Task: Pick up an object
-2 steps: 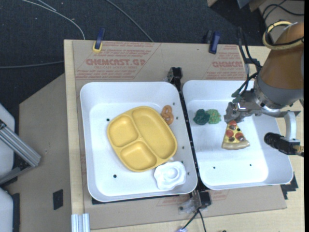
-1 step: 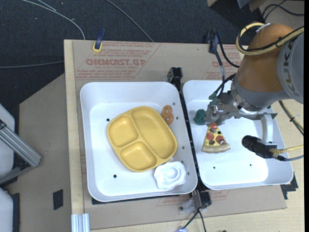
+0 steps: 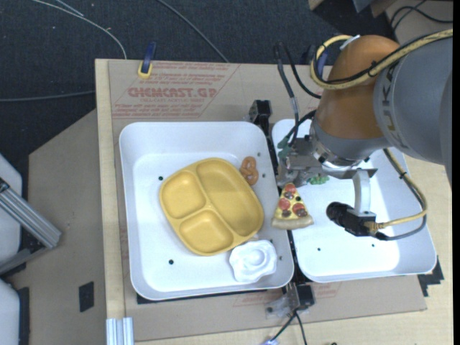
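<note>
A toy pizza slice [image 3: 291, 208] lies at the left edge of the right bin [image 3: 359, 261], against the ridge between the two bins. My gripper [image 3: 290, 169] hangs just above the slice's narrow tip, under the grey and orange wrist. A small brown pretzel [image 3: 249, 169] lies in the left bin [image 3: 140, 192], a little left of the gripper. A yellow divided plate [image 3: 208, 203] takes up the middle of the left bin. A white crumpled cup [image 3: 253, 259] sits at that bin's front right corner.
A small green item [image 3: 317, 180] peeks out under the wrist in the right bin. A black unit on a cable [image 3: 351, 219] hangs from the arm over the right bin. Cardboard [image 3: 180, 85] lies beneath both bins.
</note>
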`<state>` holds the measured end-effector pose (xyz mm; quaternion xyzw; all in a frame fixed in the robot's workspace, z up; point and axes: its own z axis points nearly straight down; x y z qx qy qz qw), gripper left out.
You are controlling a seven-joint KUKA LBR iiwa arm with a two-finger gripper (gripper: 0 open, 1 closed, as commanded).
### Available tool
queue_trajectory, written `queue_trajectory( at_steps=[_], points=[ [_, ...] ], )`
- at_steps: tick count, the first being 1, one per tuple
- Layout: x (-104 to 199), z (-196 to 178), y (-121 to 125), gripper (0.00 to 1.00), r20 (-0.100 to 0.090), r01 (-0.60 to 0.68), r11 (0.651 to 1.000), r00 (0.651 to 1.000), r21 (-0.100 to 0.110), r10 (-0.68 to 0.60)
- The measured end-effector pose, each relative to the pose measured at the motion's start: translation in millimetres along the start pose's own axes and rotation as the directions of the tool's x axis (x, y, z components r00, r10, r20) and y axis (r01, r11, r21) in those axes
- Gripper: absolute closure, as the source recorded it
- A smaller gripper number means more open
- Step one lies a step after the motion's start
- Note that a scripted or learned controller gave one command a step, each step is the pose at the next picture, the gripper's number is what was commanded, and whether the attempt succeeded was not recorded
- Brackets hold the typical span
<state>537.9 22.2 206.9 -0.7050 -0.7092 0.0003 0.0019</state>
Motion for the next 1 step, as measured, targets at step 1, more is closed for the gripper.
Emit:
queue_trajectory(
  at_steps=[1],
  points=[
    [46.6, -6.0, 11.5, 1.0, 0.001, -0.001, 1.0, 1.0, -0.005, 0.001]
  ],
)
